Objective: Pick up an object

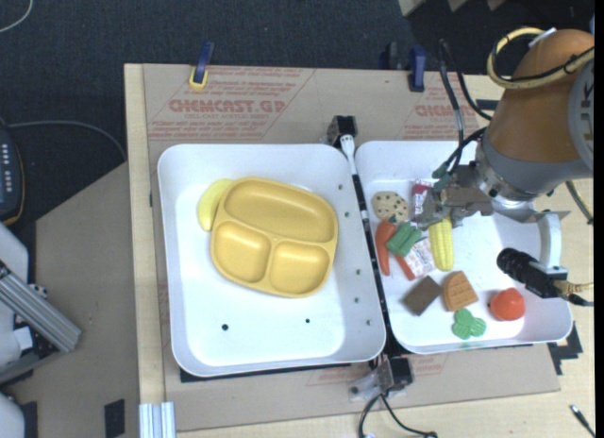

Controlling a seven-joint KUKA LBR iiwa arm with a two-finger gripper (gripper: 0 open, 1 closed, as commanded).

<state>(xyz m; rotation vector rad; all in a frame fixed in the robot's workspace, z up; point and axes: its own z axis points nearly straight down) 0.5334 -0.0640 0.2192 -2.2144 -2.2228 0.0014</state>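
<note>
While the gripper (442,202) hangs low over the right bin (538,332), I cannot tell what state it is in, because the arm (538,115) covers most of it from above. Just under the gripper lies a toy corn cob (441,244), yellow and long, and this looks like the thing it is going for. The corn looks like light, hard plastic. It will not squash, but it is round and smooth, so it may roll or slip out. My guess is that the best hold is across its middle, on its 2 long sides. A little left of the gripper sits a round cookie (389,205). Below that, left of the corn, lie an orange carrot (383,246) and a green piece (405,239), both very close to the corn, so they may get bumped. Further below the gripper are a brown block (422,295), a slice of toast (460,289), a small green toy (468,325) and a red tomato (508,304). These are small and light too. Far to the left of the gripper, in the left bin (179,238), rests a big yellow tray (274,236) with 3 hollows.
</note>
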